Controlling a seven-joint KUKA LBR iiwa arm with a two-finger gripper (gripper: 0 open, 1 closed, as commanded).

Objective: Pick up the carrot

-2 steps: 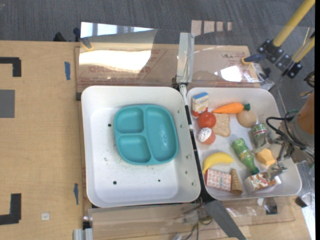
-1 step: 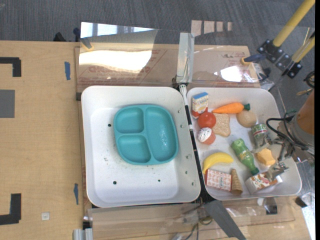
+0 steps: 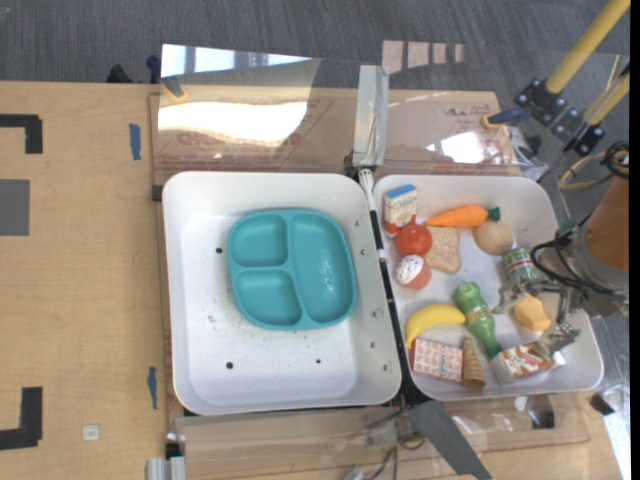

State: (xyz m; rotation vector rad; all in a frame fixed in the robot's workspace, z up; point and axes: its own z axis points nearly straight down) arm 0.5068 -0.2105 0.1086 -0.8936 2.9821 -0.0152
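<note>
hand (image 3: 540,313) low in right bin (image 3: 578,230), spread around cheese wedge (image 3: 531,314); carrot (image 3: 458,216) well apart, untouched.

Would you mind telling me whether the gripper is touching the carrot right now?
Apart. The camera view shows the gripper low at the right bin's right side, while the carrot lies near its far edge, with other food between them.

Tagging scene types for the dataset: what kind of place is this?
Probably a robot lab pick-and-place bench, not a kitchen: two white bins on brown board, toy food such as a carrot and banana, and a teal divided tray.
</note>
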